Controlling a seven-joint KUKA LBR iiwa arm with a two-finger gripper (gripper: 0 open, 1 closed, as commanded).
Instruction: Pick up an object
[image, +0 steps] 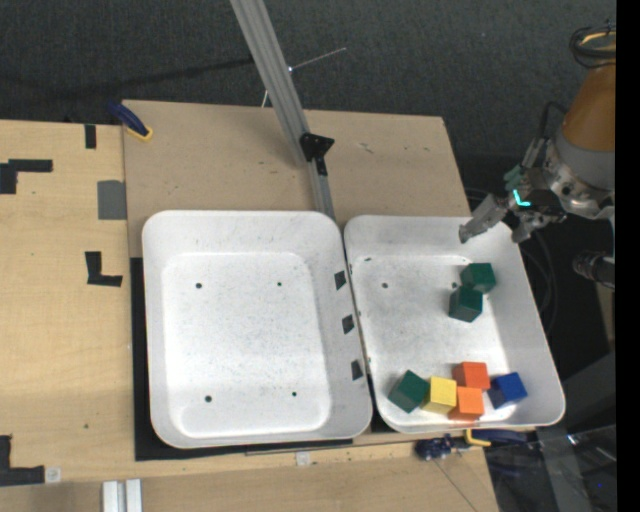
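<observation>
My gripper (496, 229) hangs over the far right corner of the right bin (400, 245), open, with nothing between its fingers (478, 222). Just below it in the bin lie two dark green blocks (479, 277), the second (465, 304) touching the first. Along the bin's near edge sits a cluster: a green block (408, 390), a yellow block (442, 391), two orange blocks (471, 375) and a blue block (508, 388). The gripper is apart from all of them.
The left bin (160, 240) lies beside the right one. A slanted metal pole (283, 85) ends at the bins' far junction. A blue clamp (130, 118) lies at the bench's far left, and another (445, 447) sits below the right bin.
</observation>
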